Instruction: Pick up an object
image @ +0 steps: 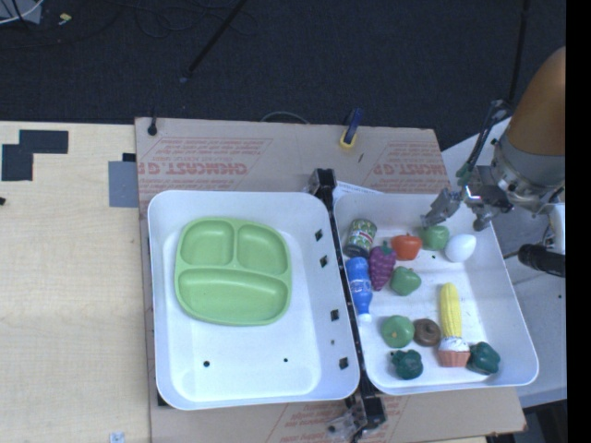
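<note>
Half of arm [538,109] cut off; hand [462,209] blurred.

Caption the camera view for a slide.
Tool open above right bin of toy food; green divided plate in left bin.

Even overhead light, soft shadows, white bins [185,377] bright, background dark, slight blur.

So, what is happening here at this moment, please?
A robot arm reaches in from the right over the right bin, which holds toy food. Its gripper is open, holds nothing, and hangs near the bin's far edge, close to a green toy and a white egg. The left bin holds a green divided plate.
</note>
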{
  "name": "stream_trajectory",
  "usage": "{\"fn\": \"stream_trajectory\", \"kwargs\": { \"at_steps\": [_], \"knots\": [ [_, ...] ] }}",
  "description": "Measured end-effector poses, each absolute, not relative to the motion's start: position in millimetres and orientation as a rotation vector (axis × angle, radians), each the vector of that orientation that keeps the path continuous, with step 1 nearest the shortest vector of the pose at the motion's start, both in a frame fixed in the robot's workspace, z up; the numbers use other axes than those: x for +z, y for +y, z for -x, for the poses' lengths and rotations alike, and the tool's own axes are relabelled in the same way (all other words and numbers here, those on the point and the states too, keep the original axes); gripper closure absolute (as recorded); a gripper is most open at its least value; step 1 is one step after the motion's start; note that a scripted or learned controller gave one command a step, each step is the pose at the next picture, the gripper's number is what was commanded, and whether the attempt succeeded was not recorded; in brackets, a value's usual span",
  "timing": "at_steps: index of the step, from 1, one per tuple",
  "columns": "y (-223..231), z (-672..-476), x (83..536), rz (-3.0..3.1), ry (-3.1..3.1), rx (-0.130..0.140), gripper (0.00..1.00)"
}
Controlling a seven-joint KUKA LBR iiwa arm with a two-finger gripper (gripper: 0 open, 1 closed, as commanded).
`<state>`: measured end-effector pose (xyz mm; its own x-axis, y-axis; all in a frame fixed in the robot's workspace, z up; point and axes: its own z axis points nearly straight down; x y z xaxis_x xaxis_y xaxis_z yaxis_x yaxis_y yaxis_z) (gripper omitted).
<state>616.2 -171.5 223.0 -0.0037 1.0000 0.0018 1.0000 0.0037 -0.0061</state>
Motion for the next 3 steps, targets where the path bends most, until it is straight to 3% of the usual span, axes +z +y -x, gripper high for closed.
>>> {"fn": "stream_trajectory", "kwargs": {
  "at_steps": [2,3],
  "knots": [
    [-175,-630.9,109,2.213,-2.222,0.005,0.0],
    [-171,-631.0,86,2.212,-2.224,0.002,0.0]
  ]
}}
